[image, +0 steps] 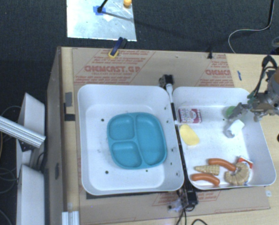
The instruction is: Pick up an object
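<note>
My gripper (pixel 232 124) hangs over the upper right part of the right bin (pixel 263 146), reaching in from the right. It looks open, with nothing between its fingers. A small green object (pixel 230 110) lies just beside its upper finger, partly hidden by it. Left of the gripper sit a red-and-white carton (pixel 189 115) and a yellow lump (pixel 188 135). Along the front of the right bin lie two orange sausages (pixel 221 163) (pixel 205 178), a ridged tan piece (pixel 207 169) and a tan bread-like piece (pixel 238 174).
The left bin (pixel 90 125) holds a blue divided plate (pixel 137 139). A ridge (pixel 174 125) separates the two bins. Cardboard (pixel 111 67) lies under both, and a cable (pixel 252 32) trails at the back right.
</note>
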